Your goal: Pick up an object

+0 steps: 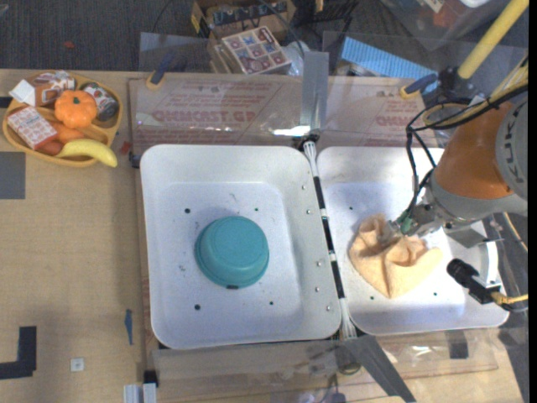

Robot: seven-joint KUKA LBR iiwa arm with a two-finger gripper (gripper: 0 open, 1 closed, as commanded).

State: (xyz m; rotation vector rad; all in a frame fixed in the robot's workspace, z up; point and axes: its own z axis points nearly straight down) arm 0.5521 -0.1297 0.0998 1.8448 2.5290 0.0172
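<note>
From my remote station I see a tan wooden bench (67,259) carrying two shallow white bins side by side, with a dark floor and clutter beyond it. Nearest the camera, the left bin (168,191) holds a teal bowl (232,251) lying upside down near its centre, well apart from everything else. The right bin (369,175) holds a crumpled yellow-tan cloth (388,263) in its middle to near portion. The gripper (401,230) is down on the cloth's upper edge, touching the fabric where it bunches up; I cannot tell whether the jaws are parted or closed, nor whether any fabric sits between them. The grey arm with its orange band (474,162) enters from the right, above the right bin. Farther back, clear plastic sheeting (226,112) runs behind both bins. At the far left of the bench a yellow tray (17,133) bears toy food, including a banana (88,150) and a small orange pumpkin (75,107). Beyond, cardboard boxes (243,23) stand on the floor
</note>
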